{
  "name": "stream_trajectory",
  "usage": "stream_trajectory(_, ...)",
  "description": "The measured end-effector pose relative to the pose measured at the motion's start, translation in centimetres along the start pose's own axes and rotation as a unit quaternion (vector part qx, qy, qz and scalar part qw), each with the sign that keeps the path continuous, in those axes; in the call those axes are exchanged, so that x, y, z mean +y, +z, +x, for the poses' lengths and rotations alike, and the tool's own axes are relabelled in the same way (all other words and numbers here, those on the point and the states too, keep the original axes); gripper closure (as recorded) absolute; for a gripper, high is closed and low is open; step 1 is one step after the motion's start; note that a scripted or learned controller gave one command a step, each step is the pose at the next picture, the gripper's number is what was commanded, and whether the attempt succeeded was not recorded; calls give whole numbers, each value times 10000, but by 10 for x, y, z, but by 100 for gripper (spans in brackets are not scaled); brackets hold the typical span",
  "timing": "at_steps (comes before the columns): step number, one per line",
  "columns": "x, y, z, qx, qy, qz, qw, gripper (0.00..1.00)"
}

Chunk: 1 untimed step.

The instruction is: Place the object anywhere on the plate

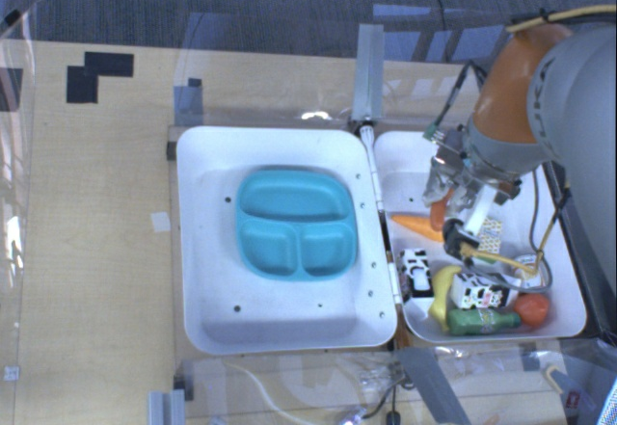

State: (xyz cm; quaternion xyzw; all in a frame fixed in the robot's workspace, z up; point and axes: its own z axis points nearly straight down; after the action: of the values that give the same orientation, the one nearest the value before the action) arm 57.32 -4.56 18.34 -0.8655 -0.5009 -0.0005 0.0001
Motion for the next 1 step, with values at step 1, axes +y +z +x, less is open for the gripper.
stream_trajectory(1,-32,-8,86,-1,-14,5,10000,100)
